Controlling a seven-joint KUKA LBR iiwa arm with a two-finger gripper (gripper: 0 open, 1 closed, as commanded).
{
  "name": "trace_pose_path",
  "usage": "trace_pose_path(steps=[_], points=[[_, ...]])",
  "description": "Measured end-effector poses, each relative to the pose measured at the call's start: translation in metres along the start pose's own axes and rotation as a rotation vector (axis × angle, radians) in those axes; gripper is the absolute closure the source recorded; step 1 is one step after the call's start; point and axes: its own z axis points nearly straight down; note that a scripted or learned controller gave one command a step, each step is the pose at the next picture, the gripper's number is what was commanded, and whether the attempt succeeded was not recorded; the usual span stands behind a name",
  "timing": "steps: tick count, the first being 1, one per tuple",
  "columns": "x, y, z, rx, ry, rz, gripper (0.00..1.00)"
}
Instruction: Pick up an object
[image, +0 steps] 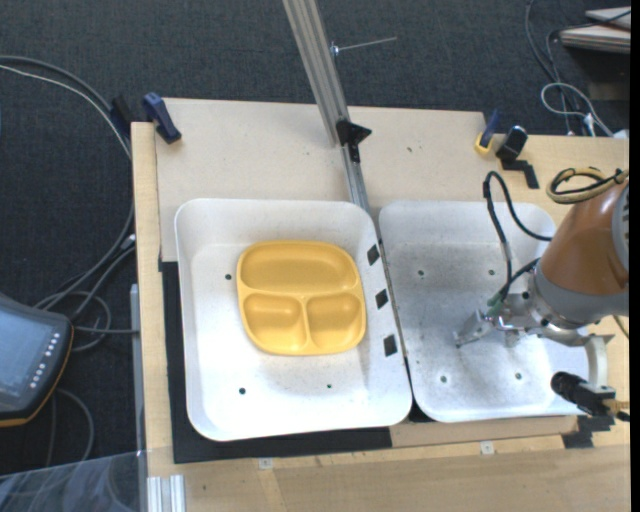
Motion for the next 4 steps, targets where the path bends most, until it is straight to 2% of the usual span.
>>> trace_pose_path(steps=[1, 3, 4], points=[[0.0, 0.002, -0.014, -0.008, -0.002, -0.001, 1.0], [-0.002, 0.0, -0.104, -0.013, -0.005, -0.002, 1.0], [-0.009, 0.005, -0.165, -0.016, -0.007, -0.002, 1.0]])
